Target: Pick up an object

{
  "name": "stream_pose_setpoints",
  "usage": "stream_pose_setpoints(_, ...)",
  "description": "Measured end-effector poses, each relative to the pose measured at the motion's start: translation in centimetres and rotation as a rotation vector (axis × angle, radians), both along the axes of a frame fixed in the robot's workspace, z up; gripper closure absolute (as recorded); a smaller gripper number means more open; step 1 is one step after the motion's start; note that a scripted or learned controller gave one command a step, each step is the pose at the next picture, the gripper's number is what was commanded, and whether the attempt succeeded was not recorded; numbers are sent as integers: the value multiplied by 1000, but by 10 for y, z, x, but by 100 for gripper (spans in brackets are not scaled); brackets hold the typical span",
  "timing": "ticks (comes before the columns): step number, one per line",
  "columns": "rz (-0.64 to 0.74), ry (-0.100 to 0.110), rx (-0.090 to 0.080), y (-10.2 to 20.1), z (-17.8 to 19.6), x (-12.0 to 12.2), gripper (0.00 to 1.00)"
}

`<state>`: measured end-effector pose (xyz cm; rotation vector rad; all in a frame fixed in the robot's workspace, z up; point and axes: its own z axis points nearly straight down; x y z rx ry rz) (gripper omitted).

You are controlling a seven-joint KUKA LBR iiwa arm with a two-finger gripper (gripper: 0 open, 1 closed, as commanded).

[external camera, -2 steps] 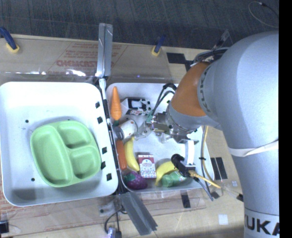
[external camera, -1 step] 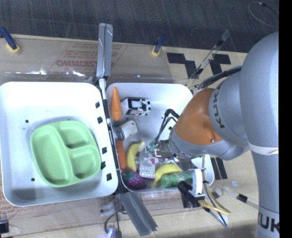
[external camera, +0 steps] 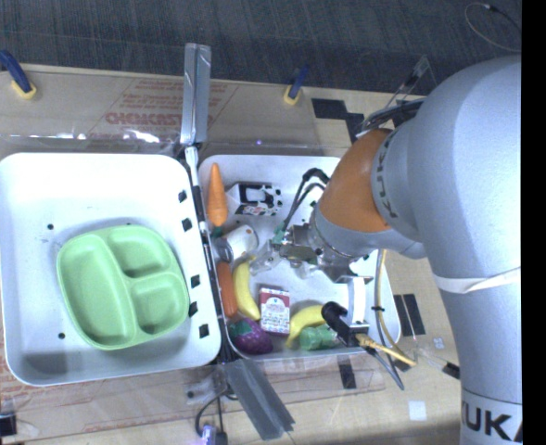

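Nearby, banana [external camera: 244, 290] lengthwise along right bin [external camera: 254, 167], beside pincer [external camera: 289, 246].

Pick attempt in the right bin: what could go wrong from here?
1. Clutter: the banana, red box and carrot lie packed close in the right bin, so the pincer may nudge or catch two things.
2. The wrist hides the pincer tips from the camera, so a missed grasp may be hard to spot.
3. The items sit near the bin wall, so a collision is possible.
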<state>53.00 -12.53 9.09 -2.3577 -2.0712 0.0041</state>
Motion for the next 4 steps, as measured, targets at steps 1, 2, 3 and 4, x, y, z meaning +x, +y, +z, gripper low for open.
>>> stream_pose_setpoints(1,-11,-2,-1,-2,0,2,0)
stream_pose_setpoints(2,66,16,-10,-2,0,118,0)
stream_pose_setpoints(3,76,24,-3,3,8,117,100)
stream_pose_setpoints(4,-97,-3,-1,43,102,127,100)
